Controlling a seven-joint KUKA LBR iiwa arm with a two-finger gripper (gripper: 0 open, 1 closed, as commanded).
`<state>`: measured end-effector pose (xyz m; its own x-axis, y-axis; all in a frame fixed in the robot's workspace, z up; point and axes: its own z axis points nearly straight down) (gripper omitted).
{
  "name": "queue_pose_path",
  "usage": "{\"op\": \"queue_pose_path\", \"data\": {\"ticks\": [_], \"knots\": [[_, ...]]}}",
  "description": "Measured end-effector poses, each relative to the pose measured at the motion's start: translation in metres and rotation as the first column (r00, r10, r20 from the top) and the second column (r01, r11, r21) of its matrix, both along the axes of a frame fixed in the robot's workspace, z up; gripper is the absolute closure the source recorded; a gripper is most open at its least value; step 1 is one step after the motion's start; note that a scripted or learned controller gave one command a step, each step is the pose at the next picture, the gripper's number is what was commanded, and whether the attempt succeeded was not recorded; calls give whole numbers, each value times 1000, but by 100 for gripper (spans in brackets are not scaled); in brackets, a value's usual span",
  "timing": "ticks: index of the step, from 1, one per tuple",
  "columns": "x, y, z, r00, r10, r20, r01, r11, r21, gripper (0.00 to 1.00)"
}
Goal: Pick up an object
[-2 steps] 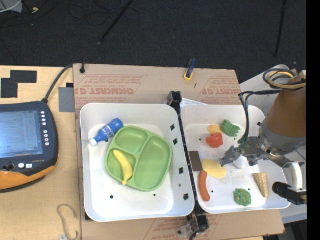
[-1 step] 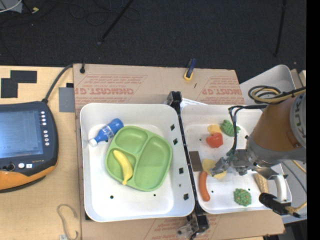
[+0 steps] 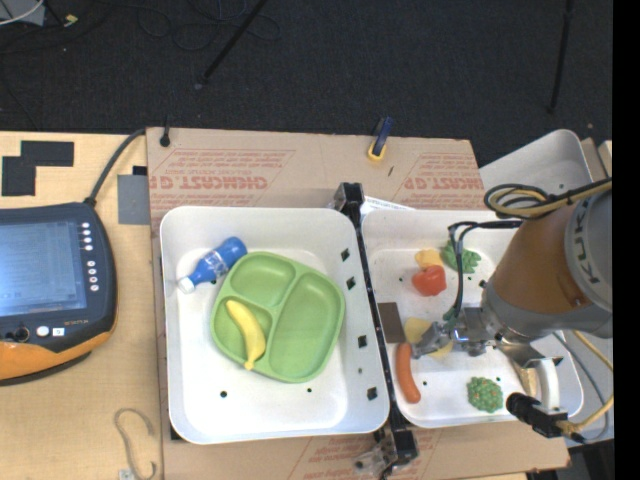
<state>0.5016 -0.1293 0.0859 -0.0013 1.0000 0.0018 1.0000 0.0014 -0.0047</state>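
My gripper [image 3: 437, 342] is low in the right bin [image 3: 440, 238], near its left-centre, with the orange-banded arm [image 3: 540, 273] reaching in from the right. A yellow piece [image 3: 417, 329] lies right at the fingertips. An orange carrot-like stick [image 3: 407, 373] lies just below it. A red pepper [image 3: 429, 280], a small yellow item [image 3: 428, 258] and a green leafy piece [image 3: 465, 261] sit further back. A green broccoli [image 3: 485, 394] lies near the front edge.
The left bin [image 3: 190, 388] holds a green divided plate [image 3: 290, 318] with a banana [image 3: 246, 331] in it, and a blue-and-white bottle [image 3: 212, 263] beside the plate. A tablet-like pendant [image 3: 50, 278] rests on the bench at far left. A black divider [image 3: 365, 298] separates the bins.
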Motion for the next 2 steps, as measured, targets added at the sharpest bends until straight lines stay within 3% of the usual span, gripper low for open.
{"op": "queue_pose_path", "data": {"ticks": [1,2], "knots": [[0,-2,12,1000,-9,2,9,1000,0,100],[7,5,61,1000,-1,7,1,1000,-2,100]]}}
